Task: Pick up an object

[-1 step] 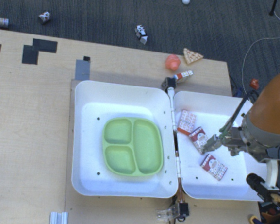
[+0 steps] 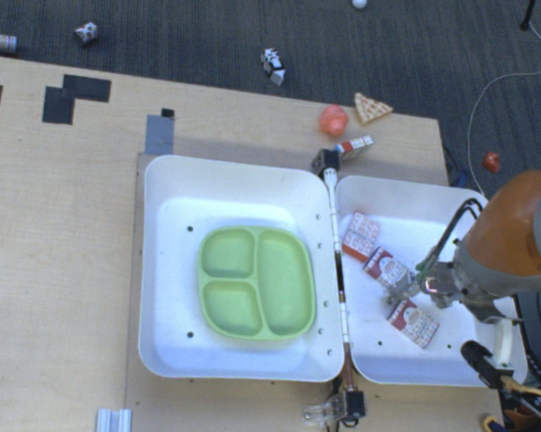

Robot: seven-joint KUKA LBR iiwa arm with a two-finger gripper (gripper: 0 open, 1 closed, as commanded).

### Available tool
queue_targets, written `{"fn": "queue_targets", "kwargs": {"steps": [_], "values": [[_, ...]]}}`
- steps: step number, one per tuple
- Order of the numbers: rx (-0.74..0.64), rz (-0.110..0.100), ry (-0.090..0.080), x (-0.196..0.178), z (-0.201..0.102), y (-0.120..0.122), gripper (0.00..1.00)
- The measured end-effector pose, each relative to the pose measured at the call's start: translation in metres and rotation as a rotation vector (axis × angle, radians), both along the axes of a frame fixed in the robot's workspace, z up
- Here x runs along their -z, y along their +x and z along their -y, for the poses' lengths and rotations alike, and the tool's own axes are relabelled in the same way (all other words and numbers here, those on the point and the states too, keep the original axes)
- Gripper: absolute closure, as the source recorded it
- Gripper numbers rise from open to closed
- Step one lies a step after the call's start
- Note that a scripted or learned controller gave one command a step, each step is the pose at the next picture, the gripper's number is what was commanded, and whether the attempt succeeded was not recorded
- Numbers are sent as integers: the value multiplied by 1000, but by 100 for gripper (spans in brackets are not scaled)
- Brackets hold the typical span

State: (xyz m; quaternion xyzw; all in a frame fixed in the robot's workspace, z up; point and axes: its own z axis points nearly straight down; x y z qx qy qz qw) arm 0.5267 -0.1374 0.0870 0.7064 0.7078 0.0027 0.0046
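Observation:
Three small red and white packets lie in the right bin (image 2: 427, 365): one packet (image 2: 360, 233) near the bin's left wall, a second packet (image 2: 386, 267) just right of it, and a third packet (image 2: 413, 324) lower down. My gripper (image 2: 407, 290) hangs low over the bin between the second and third packets, with the grey arm and its orange band (image 2: 510, 227) reaching in from the right. I see nothing held between its fingers.
The left bin (image 2: 169, 249) holds a green three-section plate (image 2: 256, 282). On the bench behind the bins lie a red ball (image 2: 333, 120), a pizza-slice toy (image 2: 371, 107) and a small red and white tube (image 2: 355, 145). Small items are scattered on the dark floor beyond.

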Motion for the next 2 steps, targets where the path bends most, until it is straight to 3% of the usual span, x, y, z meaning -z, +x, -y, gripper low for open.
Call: {"fn": "queue_targets", "kwargs": {"steps": [1, 2], "values": [[0, 6, -1, -12, 0, 2, 100], [-3, -2, 0, -95, 49, 92, 100]]}}
